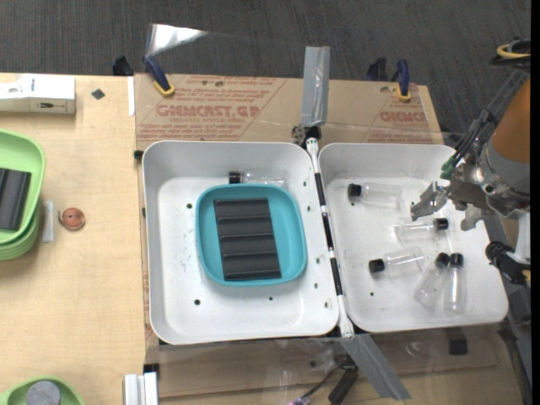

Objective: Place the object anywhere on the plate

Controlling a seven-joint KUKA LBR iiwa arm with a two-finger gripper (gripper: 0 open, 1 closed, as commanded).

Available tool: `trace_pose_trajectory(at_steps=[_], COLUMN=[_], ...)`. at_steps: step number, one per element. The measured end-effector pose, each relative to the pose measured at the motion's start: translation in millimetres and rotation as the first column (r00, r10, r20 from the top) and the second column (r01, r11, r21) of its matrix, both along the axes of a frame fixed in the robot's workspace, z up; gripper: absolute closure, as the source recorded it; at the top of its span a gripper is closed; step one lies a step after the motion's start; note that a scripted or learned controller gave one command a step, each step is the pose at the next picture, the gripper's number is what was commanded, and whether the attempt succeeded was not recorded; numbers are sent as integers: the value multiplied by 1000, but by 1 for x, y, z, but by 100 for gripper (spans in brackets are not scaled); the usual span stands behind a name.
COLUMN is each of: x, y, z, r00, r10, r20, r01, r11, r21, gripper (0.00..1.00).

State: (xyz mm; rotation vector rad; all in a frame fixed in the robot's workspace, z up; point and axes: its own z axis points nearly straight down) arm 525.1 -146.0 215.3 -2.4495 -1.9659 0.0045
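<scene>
Pale wooden desk (84, 310) is seen carrying two shallow white bins side by side, backed by brown cardboard. Several clear plastic vials with black caps (395, 264) are scattered in the right-hand white bin (371, 310), lying just below and to the left of the jaws (447, 207); one more (373, 194) lies to the upper left of them. The jaws are seen spread apart above that bin, and nothing is shown between the fingers. Well to the left of the jaws, the teal square plate with a dark ribbed insert (251, 234) is set in the left-hand white bin (169, 310). A light green dish (25, 163) is placed at the desk's far left edge.
</scene>
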Motion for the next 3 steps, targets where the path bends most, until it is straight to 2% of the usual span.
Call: trace_pose_trajectory(at_steps=[1, 2, 3], x=[-8, 18, 80], y=[-59, -68, -67], z=[69, 182, 224], r00=[998, 979, 961], r10=[-60, -205, -276], r20=[0, -1, -2], r01=[60, 205, 276], r11=[998, 979, 961], r21=[-1, -1, -2], gripper=[0, 0, 0])
